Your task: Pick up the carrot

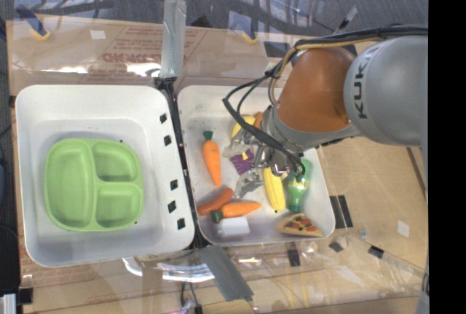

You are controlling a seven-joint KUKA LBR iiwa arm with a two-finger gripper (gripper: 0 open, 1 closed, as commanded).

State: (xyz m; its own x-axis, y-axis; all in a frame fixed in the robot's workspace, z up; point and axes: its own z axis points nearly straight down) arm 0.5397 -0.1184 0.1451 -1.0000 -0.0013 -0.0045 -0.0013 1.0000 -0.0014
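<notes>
We observed the grey arm (386, 90) reaching in from the right, its orange band (313, 90) positioned over the upper part of the right bin (191, 159). The gripper (256, 173) hung below the band, low over the middle of that bin, among the toy foods. We could not tell whether the fingers stood apart or together (the metal parts blurred into the objects beneath them), and we saw no item between them.

The carrot (212, 161) lay in the left half of the right bin, well to the left of the gripper, with its green top pointing toward the far wall and its tip toward the near wall. It lay apart from the fingers.

Near the bin's front left corner we noted two further orange pieces: a reddish one (214, 202) and a second carrot-like piece (240, 208), the two meeting at an angle. A white block (233, 226) rested just in front of them. A corn cob (274, 189) lay under the wrist, with a green item (297, 189) just beside it on the right, and a pizza slice (300, 226) sat at the front right corner. A purple item (242, 158) was partly hidden by the gripper.

The left bin (29, 159) held a green divided plate (93, 186), lying flat.
</notes>
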